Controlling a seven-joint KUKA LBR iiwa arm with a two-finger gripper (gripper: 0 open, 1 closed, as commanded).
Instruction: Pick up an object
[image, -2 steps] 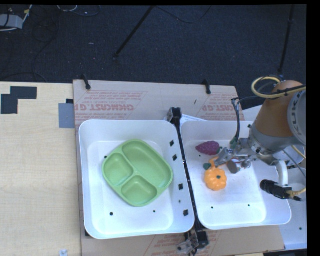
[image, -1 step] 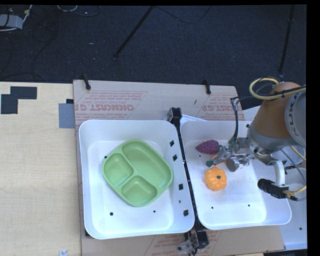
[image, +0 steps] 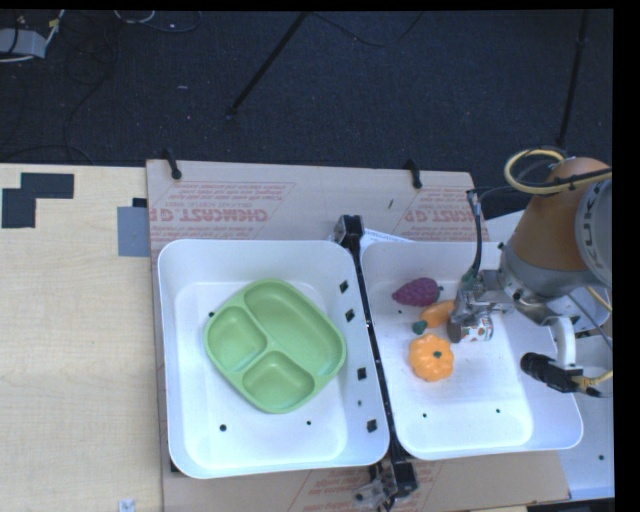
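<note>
Two shallow white bins sit side by side on my table: the left bin (image: 190, 290) holds one green plate (image: 275, 345) with three compartments, lying near the bin's middle, and the right bin (image: 500, 425) holds three small toys gathered toward its far left part. I count one purple piece (image: 416, 292), shaped like a bunch of grapes or an eggplant, closest to the far edge; one carrot (image: 434, 315), orange with a green end, just beside and in front of it; and one orange pumpkin (image: 431, 358) nearer the bin's middle, a little apart from the carrot. My jaws (image: 472, 325) hang low over the right bin, just right of the carrot and above the pumpkin's far right side; whether they are spread or pressed together I cannot tell, since the wrist body covers them and they are small and blurred, and I see nothing between them. My arm (image: 555, 235) comes in from the right and is cut off at the frame's edge. A black divider (image: 362, 340) runs between the bins. The cardboard sheet (image: 225, 205) under them carries red printed lettering, upside down and mirrored, too faint to read with certainty.
</note>
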